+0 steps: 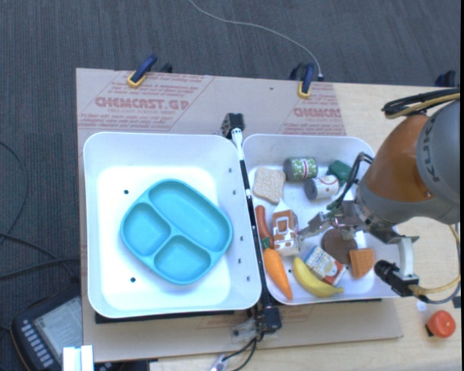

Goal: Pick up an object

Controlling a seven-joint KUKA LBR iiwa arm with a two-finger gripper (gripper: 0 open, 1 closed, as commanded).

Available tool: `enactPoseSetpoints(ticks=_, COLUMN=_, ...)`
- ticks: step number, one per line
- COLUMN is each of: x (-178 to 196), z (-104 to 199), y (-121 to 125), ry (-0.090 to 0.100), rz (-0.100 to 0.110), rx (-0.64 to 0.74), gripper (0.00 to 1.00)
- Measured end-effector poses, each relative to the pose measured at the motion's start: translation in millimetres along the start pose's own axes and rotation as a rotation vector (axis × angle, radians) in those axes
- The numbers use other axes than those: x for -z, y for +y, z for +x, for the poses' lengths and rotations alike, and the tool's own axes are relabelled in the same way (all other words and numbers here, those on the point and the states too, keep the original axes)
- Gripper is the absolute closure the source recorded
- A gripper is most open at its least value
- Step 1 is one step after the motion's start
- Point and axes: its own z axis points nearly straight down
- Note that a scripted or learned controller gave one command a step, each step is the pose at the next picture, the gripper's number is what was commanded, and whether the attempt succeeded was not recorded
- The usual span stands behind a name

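Right bin [255, 207], crowded: bread slice [268, 184] and green can [300, 168] toward far edge; carrot [277, 273], banana [315, 279], small carton [323, 261] along near edge; orange wedge [362, 262] at near right corner. Gripper [330, 224] low over bin's middle, among these; finger spread possibly hidden, cannot tell. Left bin [93, 230]: blue divided plate [176, 231], centred.

Single fixed camera overhead, slanted down, both bins [100, 207] framed.

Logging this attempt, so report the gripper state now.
Gripper: low in the right bin among the toy food; open or shut cannot be told.
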Motion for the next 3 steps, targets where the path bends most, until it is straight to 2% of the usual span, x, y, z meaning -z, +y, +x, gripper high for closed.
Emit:
enactPoseSetpoints(ticks=1, x=9.4, z=-0.3, y=-0.2, ry=0.000, rz=0.001, rx=-0.001, gripper=1.00)
enactPoseSetpoints(ticks=2, x=9.3, z=-0.2, y=-0.3, ry=0.000, rz=0.001, rx=-0.001, gripper=0.00)
enactPoseSetpoints(ticks=3, x=18.7, z=-0.1, y=-0.1, ry=0.000, rz=0.002, rx=-0.001, gripper=1.00)
